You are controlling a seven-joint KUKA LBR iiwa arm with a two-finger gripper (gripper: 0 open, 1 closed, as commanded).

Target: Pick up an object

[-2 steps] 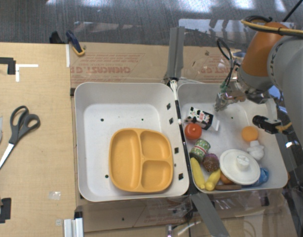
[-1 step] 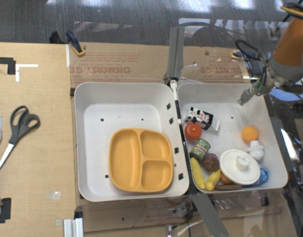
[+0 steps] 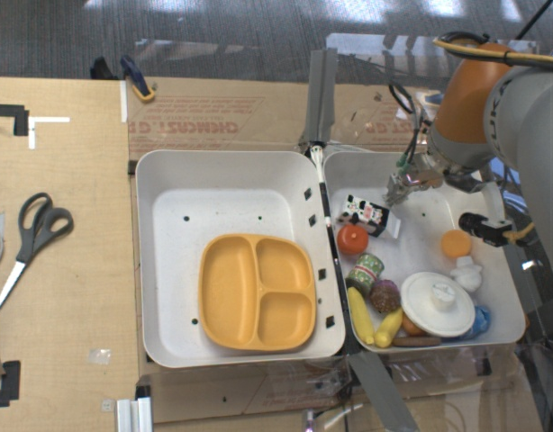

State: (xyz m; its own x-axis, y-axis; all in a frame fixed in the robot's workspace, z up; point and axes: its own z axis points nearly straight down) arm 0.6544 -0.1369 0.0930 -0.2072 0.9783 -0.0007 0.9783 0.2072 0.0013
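The arm comes in from the upper right, and my gripper (image 3: 398,190) hangs low over the back of the right bin (image 3: 503,282). Its tip is just right of a black-and-white cow toy (image 3: 363,212), close to it. A red tomato (image 3: 353,238) lies below the cow. Further forward are a green patterned can (image 3: 367,269), a dark purple fruit (image 3: 385,295), a yellow banana (image 3: 359,315) and a white round lid (image 3: 438,302). An orange ball (image 3: 456,242) sits at the right. Nothing shows between the fingers.
The left bin (image 3: 168,232) holds a yellow divided plate (image 3: 257,292). Scissors (image 3: 29,238) lie on the bench at far left. A blue piece (image 3: 480,320) and a white lump (image 3: 466,274) sit near the lid. A grey divider post (image 3: 320,97) rises behind the bins.
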